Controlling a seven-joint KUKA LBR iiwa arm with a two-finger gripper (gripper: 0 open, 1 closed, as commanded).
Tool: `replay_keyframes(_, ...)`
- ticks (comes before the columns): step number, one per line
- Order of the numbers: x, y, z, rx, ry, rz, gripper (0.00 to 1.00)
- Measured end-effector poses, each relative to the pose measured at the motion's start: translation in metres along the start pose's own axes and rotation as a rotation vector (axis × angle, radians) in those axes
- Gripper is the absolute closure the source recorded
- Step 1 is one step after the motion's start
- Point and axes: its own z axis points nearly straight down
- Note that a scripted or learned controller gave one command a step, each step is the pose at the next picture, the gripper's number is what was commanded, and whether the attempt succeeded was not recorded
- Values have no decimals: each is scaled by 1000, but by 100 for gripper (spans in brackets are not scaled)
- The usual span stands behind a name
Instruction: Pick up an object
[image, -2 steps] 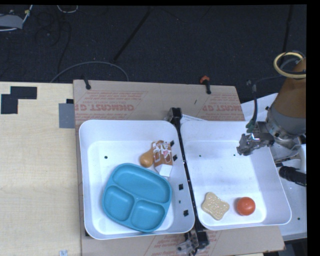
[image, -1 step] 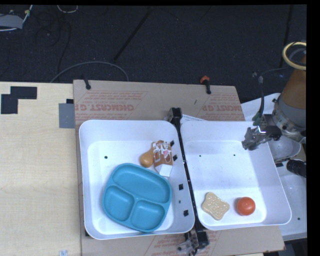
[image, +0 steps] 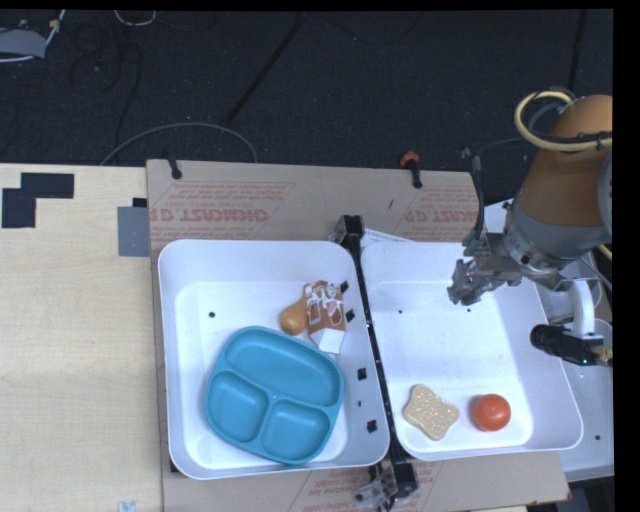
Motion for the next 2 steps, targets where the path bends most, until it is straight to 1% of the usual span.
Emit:
replay_keyframes(1, 53, 6, 15, 1, 0, 0, 100)
replay_keyframes(2, 96, 11, 22, 2, 0, 0, 100)
